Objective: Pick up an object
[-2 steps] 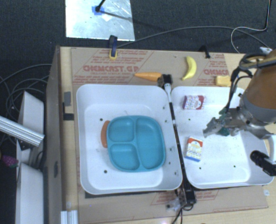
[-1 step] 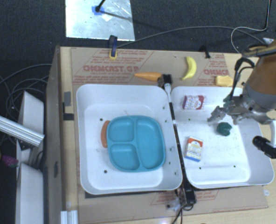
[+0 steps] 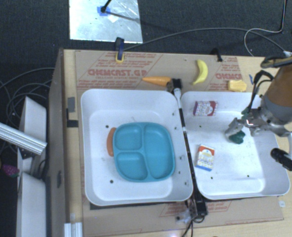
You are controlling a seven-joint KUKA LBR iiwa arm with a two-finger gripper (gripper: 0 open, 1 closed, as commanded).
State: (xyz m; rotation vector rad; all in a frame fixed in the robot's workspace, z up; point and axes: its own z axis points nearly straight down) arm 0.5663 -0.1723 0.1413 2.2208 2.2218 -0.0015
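My gripper (image 3: 237, 131) hangs low over the right part of the right bin (image 3: 235, 184), reaching in from the right edge of the view. A small dark teal object (image 3: 238, 138) lies on the bin floor directly beneath the gripper's tip, partly covered by it. Whether it is touched or held cannot be made out. Also in this bin are a red and white packet (image 3: 205, 108) near the back left corner and a small orange and white box (image 3: 205, 157) towards the front left.
The left bin (image 3: 94, 107) holds a blue divided plate (image 3: 144, 151) with an orange sausage-shaped piece (image 3: 109, 141) at its left. Behind the bins, on the cardboard, lie a banana (image 3: 201, 71), a carrot (image 3: 157, 81) and a yellow block (image 3: 237, 85).
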